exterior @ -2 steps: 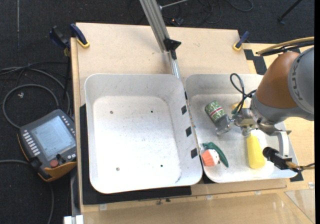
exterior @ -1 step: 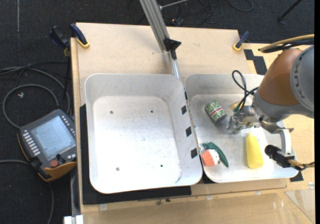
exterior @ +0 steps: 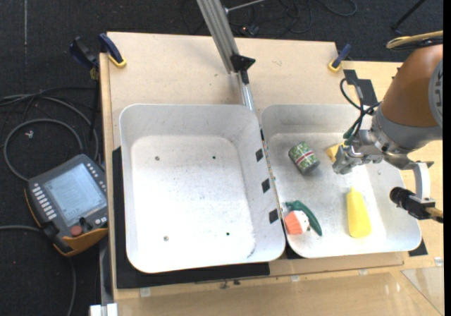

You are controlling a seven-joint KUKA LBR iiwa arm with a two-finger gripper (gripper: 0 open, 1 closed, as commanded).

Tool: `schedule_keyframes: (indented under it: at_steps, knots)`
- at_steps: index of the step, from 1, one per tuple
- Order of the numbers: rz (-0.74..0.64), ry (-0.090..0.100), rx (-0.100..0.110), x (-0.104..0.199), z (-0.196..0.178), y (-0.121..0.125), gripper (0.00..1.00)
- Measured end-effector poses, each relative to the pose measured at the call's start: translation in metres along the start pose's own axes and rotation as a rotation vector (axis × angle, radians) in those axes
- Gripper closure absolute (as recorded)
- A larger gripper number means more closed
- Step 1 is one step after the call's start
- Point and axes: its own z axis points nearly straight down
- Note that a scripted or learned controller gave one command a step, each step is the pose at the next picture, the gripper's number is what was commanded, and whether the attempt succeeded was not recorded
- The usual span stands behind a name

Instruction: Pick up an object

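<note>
In the right bin (exterior: 394,240) lie a green patterned can-like object (exterior: 304,156), a yellow oblong object (exterior: 358,213), and a red-and-white object with green leaves (exterior: 301,219) near the bin's left wall. A small yellow piece (exterior: 331,152) shows just left of the gripper. The gripper (exterior: 343,161) hangs from the grey arm with its orange band (exterior: 416,92) over the upper right part of the right bin, between the green can and the yellow oblong object. Nothing visible sits in its grasp.
The left bin (exterior: 141,131) adjoins the right one along a shared middle wall. A metal camera pole (exterior: 215,15) rises from the bench's back. A teach pendant (exterior: 67,198) lies on the floor at left. Orange clamps (exterior: 113,53) hold the bench corners.
</note>
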Motion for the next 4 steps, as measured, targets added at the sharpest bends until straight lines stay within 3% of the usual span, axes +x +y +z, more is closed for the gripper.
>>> schedule_keyframes:
  at_steps: [1, 3, 4]
  knots:
    - [-0.001, 0.000, 0.000, 0.000, -0.053, 0.002, 1.00]
    - [-0.006, 0.004, 0.004, 0.097, -0.072, 0.038, 1.00]
    - [-0.005, 0.004, 0.006, 0.156, -0.061, 0.050, 1.00]
